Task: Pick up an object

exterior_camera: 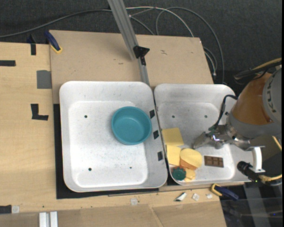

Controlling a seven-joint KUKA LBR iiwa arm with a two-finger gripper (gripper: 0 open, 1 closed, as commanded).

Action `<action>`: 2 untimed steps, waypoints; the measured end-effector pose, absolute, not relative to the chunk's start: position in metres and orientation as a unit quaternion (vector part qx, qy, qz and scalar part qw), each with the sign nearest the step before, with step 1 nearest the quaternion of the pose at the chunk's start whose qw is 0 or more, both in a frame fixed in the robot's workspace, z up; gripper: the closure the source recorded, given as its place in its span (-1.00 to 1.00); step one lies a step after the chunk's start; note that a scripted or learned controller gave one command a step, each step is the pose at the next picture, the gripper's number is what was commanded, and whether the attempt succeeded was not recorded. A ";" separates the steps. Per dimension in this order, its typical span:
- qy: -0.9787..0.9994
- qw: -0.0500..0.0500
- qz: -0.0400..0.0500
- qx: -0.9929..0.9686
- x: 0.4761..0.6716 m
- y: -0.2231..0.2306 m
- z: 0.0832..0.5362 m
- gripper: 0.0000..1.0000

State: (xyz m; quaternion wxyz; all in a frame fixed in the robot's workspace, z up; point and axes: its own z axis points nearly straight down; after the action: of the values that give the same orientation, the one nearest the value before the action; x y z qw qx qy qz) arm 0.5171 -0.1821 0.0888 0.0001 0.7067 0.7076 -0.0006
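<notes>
- A cluster of small things lies at the near left of the right shallow white bin point(189, 96): a pale yellow square block point(172, 136), a second yellow piece point(173, 152) below it, a round yellow-and-orange piece point(190, 158), and a small teal round item point(179, 174) in the near corner.
- A brown rectangular tile point(213, 161) lies just right of that cluster.
- The metal two-finger gripper point(202, 140) hangs above the tile, right of the square block; whether it is parted or clenched cannot be told, and nothing is seen between its tips.
- A teal round plastic bowl point(131, 125) sits upright in the left white bin point(75, 126).
</notes>
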 end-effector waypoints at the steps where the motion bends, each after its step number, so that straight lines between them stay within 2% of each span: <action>1: 0.708 -0.001 0.000 0.706 0.517 -0.181 0.099 1.00; 2: 0.708 0.001 0.001 0.706 0.524 -0.178 0.143 1.00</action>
State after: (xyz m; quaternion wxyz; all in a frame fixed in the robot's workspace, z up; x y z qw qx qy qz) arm 0.5236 -0.1780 0.1430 0.0011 0.7063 0.7079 0.0007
